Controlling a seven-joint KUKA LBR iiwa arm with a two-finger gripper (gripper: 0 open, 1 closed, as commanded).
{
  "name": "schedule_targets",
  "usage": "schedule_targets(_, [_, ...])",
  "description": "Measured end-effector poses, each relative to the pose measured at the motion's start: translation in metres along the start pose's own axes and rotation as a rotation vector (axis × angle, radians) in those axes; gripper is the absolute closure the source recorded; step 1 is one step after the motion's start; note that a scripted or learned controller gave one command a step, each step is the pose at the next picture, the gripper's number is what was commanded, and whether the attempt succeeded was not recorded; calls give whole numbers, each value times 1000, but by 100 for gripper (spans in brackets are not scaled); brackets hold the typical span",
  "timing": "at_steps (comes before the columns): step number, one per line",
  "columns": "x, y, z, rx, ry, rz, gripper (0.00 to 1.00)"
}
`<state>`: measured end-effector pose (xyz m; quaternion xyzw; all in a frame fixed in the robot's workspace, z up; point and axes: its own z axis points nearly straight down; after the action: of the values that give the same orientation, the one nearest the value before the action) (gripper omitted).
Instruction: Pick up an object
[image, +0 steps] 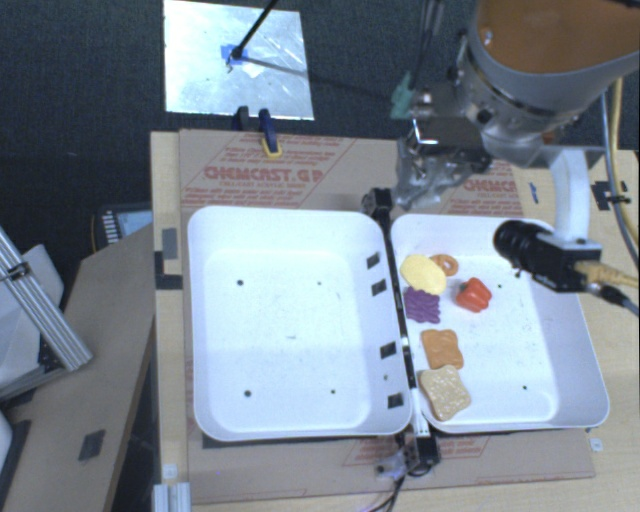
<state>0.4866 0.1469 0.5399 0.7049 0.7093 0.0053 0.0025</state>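
The right bin (560, 390) holds several small toy foods along its left side. A yellow piece (422, 272) lies next to a small orange ring (447, 264). Below them are a purple grape bunch (422, 305) and a red pepper (474, 294). Closer to the front lie an orange-brown toast piece (441, 348) and a beige bread slice (444, 392). My gripper (424, 182) hangs above the far left corner of the right bin, raised and well apart from the foods.
The left bin (285, 320) sits beside the right one, with a black hinge strip (398, 320) between them. A black cylindrical device (540, 255) on a white bracket overhangs the right bin's far right side. Cardboard (270, 170) lies under both bins.
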Motion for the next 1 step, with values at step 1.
schedule_targets(1, [74, -1, 6, 10, -1, -5, 100])
